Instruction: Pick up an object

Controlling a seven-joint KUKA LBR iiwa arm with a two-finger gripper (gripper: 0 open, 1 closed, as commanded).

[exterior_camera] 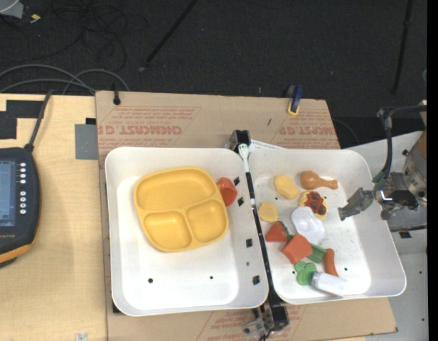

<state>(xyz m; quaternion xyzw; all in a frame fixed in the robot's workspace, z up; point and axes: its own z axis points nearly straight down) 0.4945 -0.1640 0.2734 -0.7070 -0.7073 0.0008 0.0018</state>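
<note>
Claw (354,206), finger state indiscernible, hangs at the right bin's (379,275) right edge; toy pile (308,233) lies just leftward.

The gripper (355,203) is dark grey, angular metal, joined to a paler grey wrist block. A thin dark cable (387,144) loops above it; finer details seem blurred.

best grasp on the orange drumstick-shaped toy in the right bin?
Probably the narrow neck of the orange drumstick toy, where the bulb tapers toward its right-pointing end. Come straight down from above, closing across the thin axis. It lies flat near the right bin's far edge with bare floor around it, apart from the yellow piece beside it.
</note>
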